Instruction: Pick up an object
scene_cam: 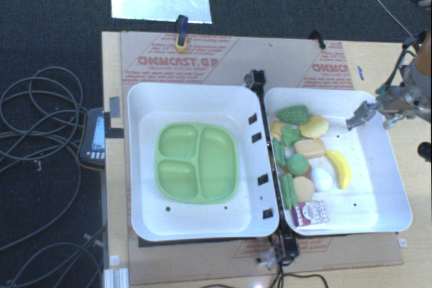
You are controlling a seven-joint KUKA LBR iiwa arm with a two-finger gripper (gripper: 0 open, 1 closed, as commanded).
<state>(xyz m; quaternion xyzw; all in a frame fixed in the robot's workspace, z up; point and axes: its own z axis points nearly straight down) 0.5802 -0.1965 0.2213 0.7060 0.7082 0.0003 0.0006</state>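
The counter (229,44) is lying under a sheet of printed cardboard and is carrying two shallow white bins side by side. The left bin (145,104) is holding a green divided plate (197,162), which is lying flat near its middle with three compartments facing up. The right bin (385,179) is holding a cluster of toy food pressed against its left wall, while its right half is showing bare white floor.

The arm (413,88) is reaching in from the right, above the right bin's far right corner. Its gripper (364,114) is hanging over the upper right part of that bin, well apart from the food, and nothing is showing between its fingers; whether they are spread or closed cannot be told from this angle.

Within the cluster, a yellow banana (339,169) is lying at the right side, nearest the open floor. A red and white packet (311,213) is lying at the near end. A tan bread piece (310,148) is sitting just left of the banana, with a yellow piece (314,126) beyond it and a green leafy vegetable (293,114) at the far end. A white egg (323,179) is touching the banana's lower end, and a small green round piece (298,164) is sitting beside it.
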